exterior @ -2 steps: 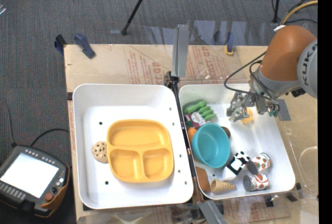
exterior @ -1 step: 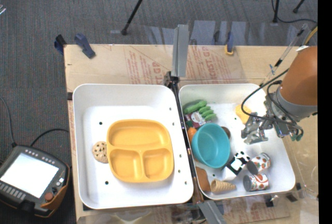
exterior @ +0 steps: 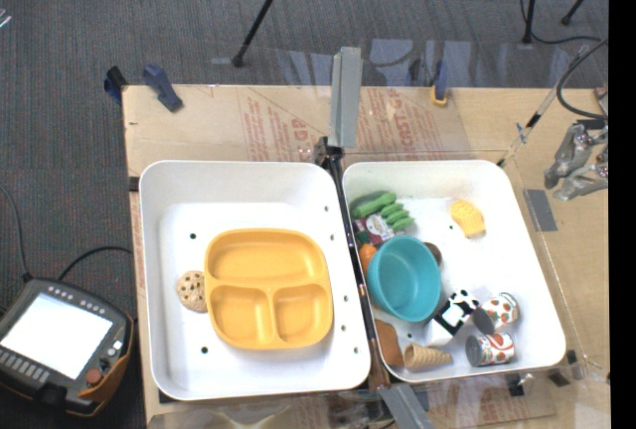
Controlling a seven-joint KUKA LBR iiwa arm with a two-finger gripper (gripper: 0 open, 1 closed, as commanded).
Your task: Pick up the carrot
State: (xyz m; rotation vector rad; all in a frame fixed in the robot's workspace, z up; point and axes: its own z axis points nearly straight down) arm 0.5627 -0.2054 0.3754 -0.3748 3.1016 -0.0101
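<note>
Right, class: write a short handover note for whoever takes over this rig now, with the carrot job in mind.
Gripper: over the bench, beyond the right bin's right wall, far from the carrot.
Carrot: probably the orange piece in the right bin, tight between the teal bowl and the bin's left wall, just below the green vegetables; partly hidden.
Done: nothing; the carrot lies in the bin.
Left: cross the bin, come down on the carrot and lift. The bowl crowds it, so go carefully.
</note>
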